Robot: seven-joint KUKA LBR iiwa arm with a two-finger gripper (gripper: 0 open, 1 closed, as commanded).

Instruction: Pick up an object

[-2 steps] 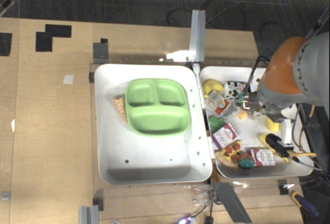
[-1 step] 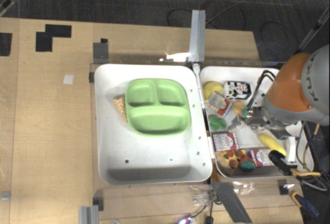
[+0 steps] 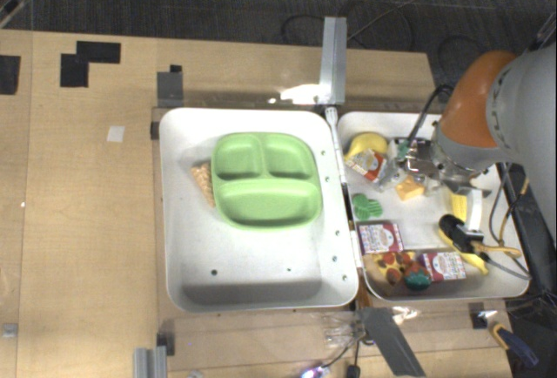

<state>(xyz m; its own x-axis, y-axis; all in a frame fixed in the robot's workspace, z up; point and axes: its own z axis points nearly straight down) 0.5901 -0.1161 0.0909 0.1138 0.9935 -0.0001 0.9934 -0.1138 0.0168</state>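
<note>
The right bin (image 3: 487,289) holds several small items: a yellow fruit (image 3: 365,144) with a red-and-white packet (image 3: 369,164) at the back left, a yellow-orange block (image 3: 409,187), a green toy (image 3: 367,208), a purple-and-white carton (image 3: 379,238), a red-and-white box (image 3: 444,265), a banana (image 3: 461,241) and mixed small pieces (image 3: 402,270). My gripper (image 3: 412,164) hangs low over the bin's back middle, just above the yellow-orange block and right of the packet. Nothing is seen between its fingers.
The left bin (image 3: 187,276) carries a green divided plate (image 3: 264,178) with a tan textured piece (image 3: 203,182) poking out at its left edge. A metal post (image 3: 333,63) rises behind the wall between the bins. Cables trail at the right.
</note>
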